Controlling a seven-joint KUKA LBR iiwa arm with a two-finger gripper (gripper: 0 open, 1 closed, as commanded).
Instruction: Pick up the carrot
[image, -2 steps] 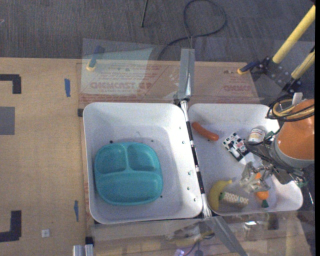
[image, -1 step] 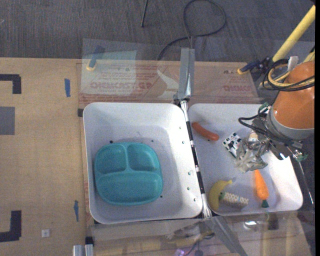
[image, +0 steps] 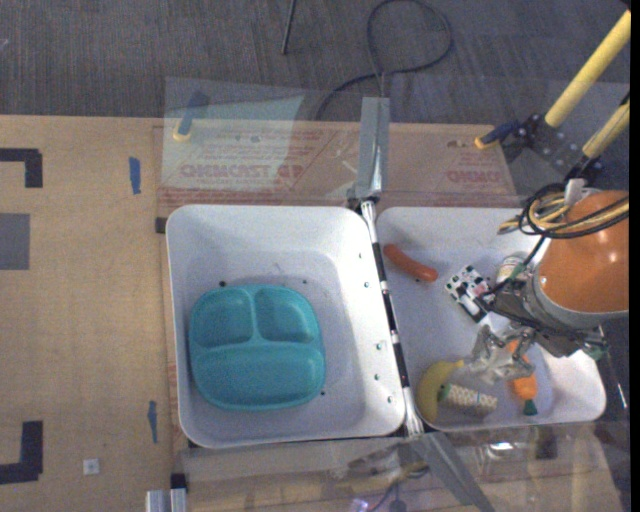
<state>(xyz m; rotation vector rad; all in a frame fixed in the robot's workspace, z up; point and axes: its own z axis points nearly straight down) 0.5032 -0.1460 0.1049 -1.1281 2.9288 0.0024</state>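
Arm low over the right bin, carrot lying loose by its near edge.

In the left bin a teal divided plate sits toward the near left corner. Across the metal divider, the right bin has an orange sausage-shaped toy near its far left corner, and a black-and-white patterned block just right of it. Along the near edge lie a yellow round thing touching a speckled tan block, then the carrot, small, orange with a green tip, resting on the bin floor. The gripper hangs just above and left of the carrot; whether its fingers are parted or clenched I cannot tell, and nothing shows between them.
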